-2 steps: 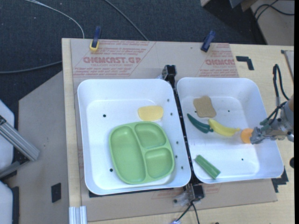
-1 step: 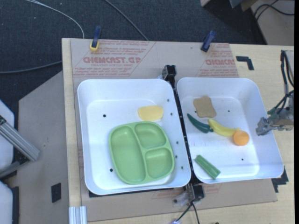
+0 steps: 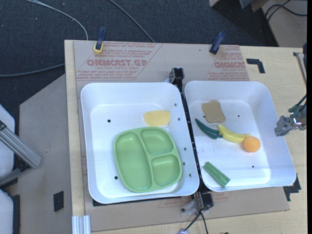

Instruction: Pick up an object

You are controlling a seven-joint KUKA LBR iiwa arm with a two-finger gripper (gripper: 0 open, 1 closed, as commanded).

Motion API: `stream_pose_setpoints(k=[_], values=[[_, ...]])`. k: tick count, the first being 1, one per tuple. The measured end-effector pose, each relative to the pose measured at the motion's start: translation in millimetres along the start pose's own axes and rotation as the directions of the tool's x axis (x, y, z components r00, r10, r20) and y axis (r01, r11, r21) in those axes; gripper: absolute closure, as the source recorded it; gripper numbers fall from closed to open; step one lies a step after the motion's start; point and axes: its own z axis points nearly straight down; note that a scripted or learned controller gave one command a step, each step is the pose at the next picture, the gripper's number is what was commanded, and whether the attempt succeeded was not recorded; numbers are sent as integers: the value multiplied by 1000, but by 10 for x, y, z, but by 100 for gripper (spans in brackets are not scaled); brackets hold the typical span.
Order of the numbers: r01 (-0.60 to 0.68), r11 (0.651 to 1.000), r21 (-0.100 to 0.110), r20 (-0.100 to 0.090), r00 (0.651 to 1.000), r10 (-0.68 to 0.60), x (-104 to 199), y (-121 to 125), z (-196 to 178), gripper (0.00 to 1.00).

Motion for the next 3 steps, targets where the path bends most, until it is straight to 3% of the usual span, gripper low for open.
stream_pose_setpoints(k=[1,3], values=[[0,1000,-2,1,1000,0,-2,104,-600,100],[4,1000,11,-7,1000,-4,1032,352,-274,100]])
